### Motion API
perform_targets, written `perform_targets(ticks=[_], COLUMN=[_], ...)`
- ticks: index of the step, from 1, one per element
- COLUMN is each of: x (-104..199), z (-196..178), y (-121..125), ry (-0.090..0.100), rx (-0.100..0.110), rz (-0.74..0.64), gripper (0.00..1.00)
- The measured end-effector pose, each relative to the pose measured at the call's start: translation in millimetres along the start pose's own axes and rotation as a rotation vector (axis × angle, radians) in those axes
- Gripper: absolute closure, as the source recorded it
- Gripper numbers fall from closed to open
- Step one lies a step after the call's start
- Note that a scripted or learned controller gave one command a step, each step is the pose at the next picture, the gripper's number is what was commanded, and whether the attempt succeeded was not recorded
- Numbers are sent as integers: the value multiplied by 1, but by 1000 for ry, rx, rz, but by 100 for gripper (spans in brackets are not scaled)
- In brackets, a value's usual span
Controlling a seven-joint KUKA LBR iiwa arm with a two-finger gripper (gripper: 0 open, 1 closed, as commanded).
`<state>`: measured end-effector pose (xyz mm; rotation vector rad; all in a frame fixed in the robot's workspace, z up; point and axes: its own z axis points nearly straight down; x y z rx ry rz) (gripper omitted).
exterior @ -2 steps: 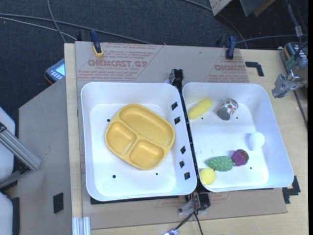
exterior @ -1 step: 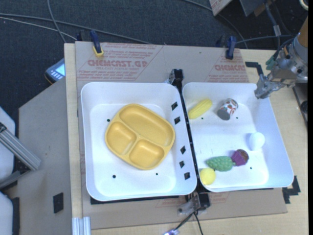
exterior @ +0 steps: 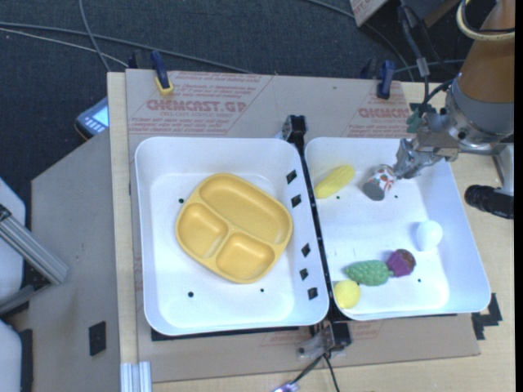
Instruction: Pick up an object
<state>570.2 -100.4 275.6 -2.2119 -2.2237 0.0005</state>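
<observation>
1. The tabletop (exterior: 98,219) carries a cardboard sheet (exterior: 204,100) printed with red lettering, and on that sheet two shallow white bins stand side by side.
2. The left bin (exterior: 155,284) holds one item: a yellow compartment plate (exterior: 234,227) with three sections, lying flat near the middle of the bin.
3. The right bin (exterior: 458,276) holds the loose objects.
4. A yellow corn cob (exterior: 335,180) lies in the upper left part of the right bin, close to the divider between the bins.
5. A small grey-and-white object with red marks (exterior: 377,183) lies just to the right of the corn cob, at the upper edge of the right bin.
6. A white round object (exterior: 427,234) rests toward the right side of the right bin.
7. A purple object (exterior: 400,261) and a green bumpy object (exterior: 368,273) lie touching each other in the lower part of the right bin. A yellow round object (exterior: 346,294) sits just beside the green one, at the lower left corner.
8. The arm enters from the right. The claw (exterior: 400,170) hangs over the upper right part of the right bin, its tip directly beside the small grey-and-white object.
9. Whether the claw is released or clenched cannot be told, nor whether it touches that object.
10. Two blue clamps (exterior: 162,73) (exterior: 384,78) grip the far edge of the cardboard sheet.
</observation>
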Motion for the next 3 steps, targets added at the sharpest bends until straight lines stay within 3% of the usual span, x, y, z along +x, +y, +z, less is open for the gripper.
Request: perform_targets(ticks=[2, 3], x=[95, 145], z=[28, 25], y=[-26, -28], ry=[0, -1], rx=[0, -3], rz=[0, 0], gripper=[100, 100])
